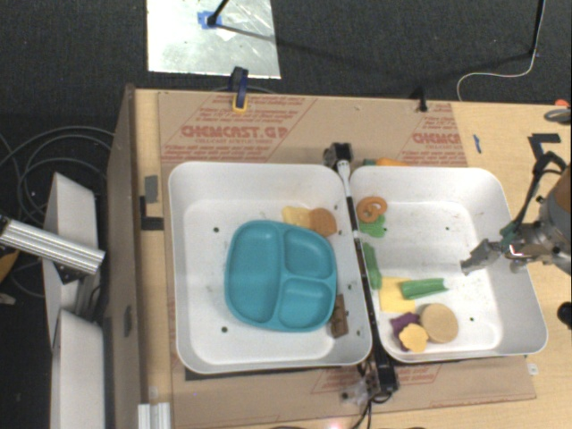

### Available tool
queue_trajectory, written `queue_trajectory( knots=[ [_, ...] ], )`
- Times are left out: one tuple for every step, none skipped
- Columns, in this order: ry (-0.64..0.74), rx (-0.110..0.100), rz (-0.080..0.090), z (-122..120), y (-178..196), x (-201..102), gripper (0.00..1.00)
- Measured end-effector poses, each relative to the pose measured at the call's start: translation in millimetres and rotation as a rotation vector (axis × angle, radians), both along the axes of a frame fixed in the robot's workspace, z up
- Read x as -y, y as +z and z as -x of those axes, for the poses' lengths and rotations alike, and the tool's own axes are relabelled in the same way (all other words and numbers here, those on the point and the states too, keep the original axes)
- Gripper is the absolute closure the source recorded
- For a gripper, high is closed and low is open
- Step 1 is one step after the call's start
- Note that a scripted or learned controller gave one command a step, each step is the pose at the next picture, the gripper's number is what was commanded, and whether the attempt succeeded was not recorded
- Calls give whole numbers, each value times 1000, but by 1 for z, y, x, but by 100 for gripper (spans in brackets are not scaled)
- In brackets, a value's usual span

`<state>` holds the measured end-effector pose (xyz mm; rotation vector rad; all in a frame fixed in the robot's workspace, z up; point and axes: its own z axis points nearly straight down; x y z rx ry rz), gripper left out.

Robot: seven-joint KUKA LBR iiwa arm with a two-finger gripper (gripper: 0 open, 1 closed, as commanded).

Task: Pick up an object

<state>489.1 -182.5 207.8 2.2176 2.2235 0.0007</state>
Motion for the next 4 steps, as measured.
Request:
queue_trajectory(
  knots=[
    [10,-1,-5,2,-9,-92,0],
    [0,-6,-2,-15,-116,-94,0],
    [-4,10,8,-108,-122,4,0],
    [-7,-9,-3,8,-124,-2,0]
  ],
)
